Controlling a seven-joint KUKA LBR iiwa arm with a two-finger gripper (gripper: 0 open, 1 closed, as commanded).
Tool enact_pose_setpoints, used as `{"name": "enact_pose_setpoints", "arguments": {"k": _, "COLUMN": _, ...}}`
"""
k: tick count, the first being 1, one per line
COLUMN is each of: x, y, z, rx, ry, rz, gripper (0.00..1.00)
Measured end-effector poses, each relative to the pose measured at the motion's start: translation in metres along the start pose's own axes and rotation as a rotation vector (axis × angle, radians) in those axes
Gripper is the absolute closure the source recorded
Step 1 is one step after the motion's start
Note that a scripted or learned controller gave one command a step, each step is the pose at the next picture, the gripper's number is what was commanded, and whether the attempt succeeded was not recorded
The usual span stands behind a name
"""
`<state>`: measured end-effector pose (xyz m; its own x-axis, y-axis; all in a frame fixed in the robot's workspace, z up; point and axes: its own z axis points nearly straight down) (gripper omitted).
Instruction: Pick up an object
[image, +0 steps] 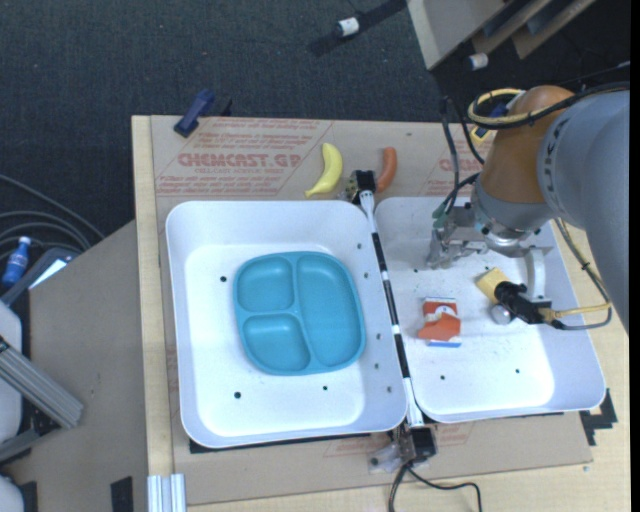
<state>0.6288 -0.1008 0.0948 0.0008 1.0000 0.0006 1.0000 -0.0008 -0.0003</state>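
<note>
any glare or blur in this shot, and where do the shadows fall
Camera view: soft, even light, with no strong glare on the white bins; the blue divided plate looks fairly sharp; the arm's grey body at the right edge is blurred; the gripper casts a faint shadow on the right bin's floor.

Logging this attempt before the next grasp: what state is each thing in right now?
Blue tray: upright, flat in the left bin.
Red and white packet: lying in the right bin, untouched.
Banana: on the bench, behind the bins.
Gripper: low in the right bin, holding nothing visible.
</note>
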Motion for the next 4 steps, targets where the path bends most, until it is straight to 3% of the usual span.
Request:
{"name": "enact_pose_setpoints", "arguments": {"k": 1, "x": 0.000, "y": 0.000, "z": 0.000, "rx": 0.000, "ry": 0.000, "rz": 0.000, "gripper": 0.00}}
{"name": "enact_pose_setpoints", "arguments": {"k": 2, "x": -0.011, "y": -0.094, "z": 0.011, "rx": 0.003, "ry": 0.001, "rz": 0.000, "gripper": 0.00}}
{"name": "enact_pose_setpoints", "arguments": {"k": 3, "x": -0.010, "y": -0.093, "z": 0.001, "rx": 0.001, "ry": 0.000, "rz": 0.001, "gripper": 1.00}}
{"name": "enact_pose_setpoints", "arguments": {"k": 4, "x": 0.030, "y": -0.031, "z": -0.090, "rx": -0.001, "ry": 0.000, "rz": -0.002, "gripper": 1.00}}
